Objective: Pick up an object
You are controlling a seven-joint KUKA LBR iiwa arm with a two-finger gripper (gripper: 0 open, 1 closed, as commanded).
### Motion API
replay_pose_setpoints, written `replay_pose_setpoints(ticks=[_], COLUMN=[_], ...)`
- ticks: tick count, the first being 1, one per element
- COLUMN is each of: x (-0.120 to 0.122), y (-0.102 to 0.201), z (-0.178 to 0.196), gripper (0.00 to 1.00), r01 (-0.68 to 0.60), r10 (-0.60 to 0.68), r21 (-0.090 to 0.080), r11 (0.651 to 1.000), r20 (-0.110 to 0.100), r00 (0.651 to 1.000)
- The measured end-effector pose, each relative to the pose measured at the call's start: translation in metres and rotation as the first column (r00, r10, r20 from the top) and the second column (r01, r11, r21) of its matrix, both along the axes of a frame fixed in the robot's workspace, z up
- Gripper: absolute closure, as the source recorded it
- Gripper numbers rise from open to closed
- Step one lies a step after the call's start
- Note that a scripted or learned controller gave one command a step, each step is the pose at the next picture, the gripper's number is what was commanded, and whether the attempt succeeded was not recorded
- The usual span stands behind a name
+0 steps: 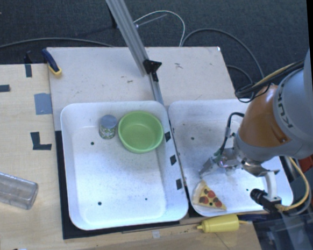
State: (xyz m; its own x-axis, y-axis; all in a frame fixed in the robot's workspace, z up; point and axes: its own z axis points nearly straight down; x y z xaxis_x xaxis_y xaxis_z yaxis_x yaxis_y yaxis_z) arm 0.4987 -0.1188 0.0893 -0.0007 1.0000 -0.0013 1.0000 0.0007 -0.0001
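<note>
My gripper (210,166) hangs low over the right bin (199,113), near its middle left, reaching in from the grey arm with the orange band (261,124). A toy pizza slice (208,196) lies on the bin floor just below and in front of the gripper, in the front left corner. It is apart from the gripper. In the left bin (119,200) a green bowl (141,131) stands upright at the back right, with a small grey can (107,126) touching its left side.
A yellow mustard bottle (221,224) lies outside the bins on the bench's front edge. A clear plastic tumbler (10,189) lies on the bench at far left. A slanted metal pole (132,34) crosses the back, ending above the bins' dividing rim. Cables trail behind the right bin.
</note>
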Motion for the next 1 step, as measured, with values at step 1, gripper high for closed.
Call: replay_pose_setpoints(ticks=[1], x=[0.0000], y=[0.0013], z=[0.0110], gripper=[1.00], r01=[-0.001], r10=[0.001], r21=[0.003], r11=[1.000], r20=[-0.002], r00=[1.000])
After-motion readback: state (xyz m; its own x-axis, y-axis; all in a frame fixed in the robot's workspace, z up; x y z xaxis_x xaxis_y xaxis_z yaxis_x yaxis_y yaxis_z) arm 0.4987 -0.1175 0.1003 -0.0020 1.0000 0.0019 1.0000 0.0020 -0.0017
